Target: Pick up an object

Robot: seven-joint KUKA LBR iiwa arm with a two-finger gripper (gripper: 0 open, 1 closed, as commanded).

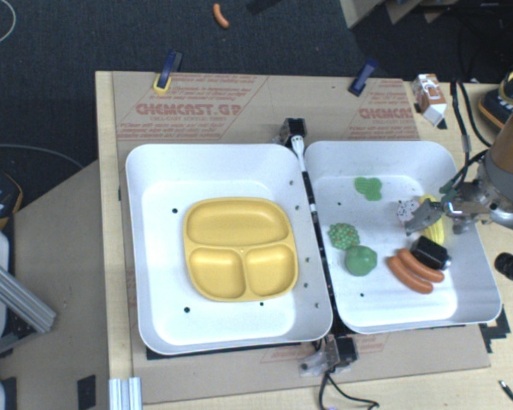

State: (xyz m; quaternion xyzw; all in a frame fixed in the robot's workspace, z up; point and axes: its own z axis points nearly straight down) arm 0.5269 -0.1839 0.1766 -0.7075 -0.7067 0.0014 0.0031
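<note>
One hand just beside a yellow toy

The yellow divided plate looks like smooth, slightly glossy plastic, as do the left bin and right bin. The printed board beneath is matt cardboard, and the far floor is rough carpet.

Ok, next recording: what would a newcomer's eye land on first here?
First the yellow tray, with three compartments, in the middle of the left bin. Then the hand, reaching into the right bin from the right, with sausages just below it in the view and three green toys further left.
</note>
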